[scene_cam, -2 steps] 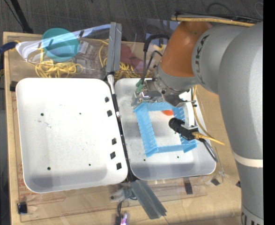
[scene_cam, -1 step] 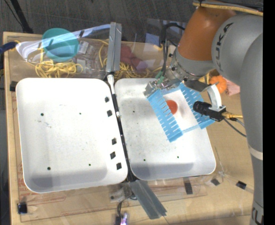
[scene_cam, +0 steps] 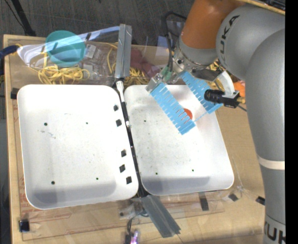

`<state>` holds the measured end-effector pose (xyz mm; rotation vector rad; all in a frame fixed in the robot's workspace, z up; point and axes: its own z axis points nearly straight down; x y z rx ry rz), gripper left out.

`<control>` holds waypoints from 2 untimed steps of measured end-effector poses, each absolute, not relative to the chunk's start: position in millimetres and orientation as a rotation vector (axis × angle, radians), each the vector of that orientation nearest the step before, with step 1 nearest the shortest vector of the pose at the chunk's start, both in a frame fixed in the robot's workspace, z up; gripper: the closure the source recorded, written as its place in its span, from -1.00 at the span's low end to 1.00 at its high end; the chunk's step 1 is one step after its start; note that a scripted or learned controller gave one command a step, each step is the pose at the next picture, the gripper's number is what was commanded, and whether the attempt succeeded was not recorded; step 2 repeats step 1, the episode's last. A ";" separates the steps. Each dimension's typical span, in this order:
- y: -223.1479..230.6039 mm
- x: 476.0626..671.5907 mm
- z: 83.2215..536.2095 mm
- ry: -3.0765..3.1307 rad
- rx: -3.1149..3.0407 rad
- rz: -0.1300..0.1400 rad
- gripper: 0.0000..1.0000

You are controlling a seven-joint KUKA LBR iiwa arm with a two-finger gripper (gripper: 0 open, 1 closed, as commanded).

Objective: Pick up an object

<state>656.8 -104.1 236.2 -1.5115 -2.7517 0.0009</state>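
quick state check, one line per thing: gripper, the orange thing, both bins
gripper: open, blue fingers spread over the right bin
orange object: lying in the right bin between the fingers, partly hidden, not visibly lifted
right bin: holds the orange object
left bin: upright, flat on the bench

Two bins (scene_cam: 67,187) side by side on bench (scene_cam: 88,225); rack (scene_cam: 171,108) over right bin's far part, below arm (scene_cam: 250,39); clutter (scene_cam: 67,60) behind left bin.

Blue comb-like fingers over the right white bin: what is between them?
In the camera view, a small orange object shows between the spread blue ridged plastic fingers, beside one of them, above the floor of the shallow white right bin.
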 end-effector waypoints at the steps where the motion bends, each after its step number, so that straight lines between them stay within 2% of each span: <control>1: -99.9 656.3 226.4 -2.734 -1.539 0.003 1.00; 2: -99.9 656.3 226.4 -2.734 -1.539 0.003 1.00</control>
